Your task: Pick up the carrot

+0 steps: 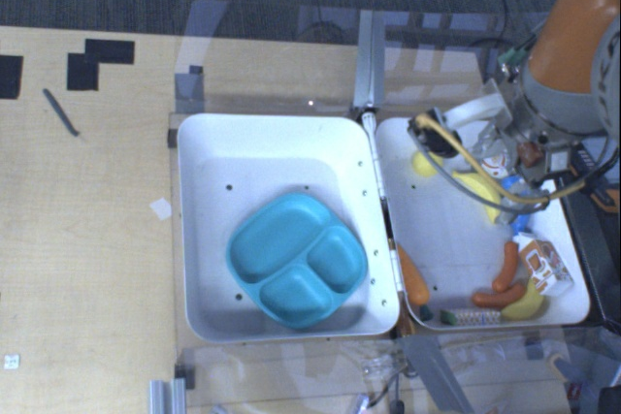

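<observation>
The carrot (pixel 414 280) is a short orange piece. It lies along the left wall of the right bin (pixel 456 238), near that bin's front left corner. The arm's orange band and grey wrist hang over the bin's back right part. My gripper (pixel 505 158) sits below the wrist among yellow and blue cables, well up and to the right of the carrot. Nothing shows in its grip.
The left bin (pixel 209 160) holds a blue divided plate (pixel 296 259). In the right bin, two red sausages (pixel 505 274), a banana (pixel 525 306) and a snack packet (pixel 544 267) crowd the front right corner. A yellow item (pixel 424 163) lies near the back left.
</observation>
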Available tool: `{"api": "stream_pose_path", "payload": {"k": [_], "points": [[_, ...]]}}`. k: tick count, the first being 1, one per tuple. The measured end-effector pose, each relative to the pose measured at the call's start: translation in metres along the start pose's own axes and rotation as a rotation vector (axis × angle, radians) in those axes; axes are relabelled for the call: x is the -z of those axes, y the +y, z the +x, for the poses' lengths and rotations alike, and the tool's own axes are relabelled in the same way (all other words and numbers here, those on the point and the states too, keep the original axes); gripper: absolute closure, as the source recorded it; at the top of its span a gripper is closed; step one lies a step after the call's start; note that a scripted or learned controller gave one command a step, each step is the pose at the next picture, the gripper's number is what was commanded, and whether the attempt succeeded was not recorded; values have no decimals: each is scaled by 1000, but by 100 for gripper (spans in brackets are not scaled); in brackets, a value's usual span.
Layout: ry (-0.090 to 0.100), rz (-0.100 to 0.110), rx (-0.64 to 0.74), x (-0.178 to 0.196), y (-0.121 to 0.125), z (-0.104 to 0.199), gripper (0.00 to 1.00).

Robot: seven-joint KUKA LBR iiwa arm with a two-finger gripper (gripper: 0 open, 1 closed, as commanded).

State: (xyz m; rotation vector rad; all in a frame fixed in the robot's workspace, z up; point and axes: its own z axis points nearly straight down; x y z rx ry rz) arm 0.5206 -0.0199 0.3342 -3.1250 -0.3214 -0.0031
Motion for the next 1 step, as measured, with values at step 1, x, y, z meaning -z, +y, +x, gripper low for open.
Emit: {"api": "stream_pose_path", "payload": {"k": [1], "points": [[3, 0, 0, 11, 0, 1, 100]]}}
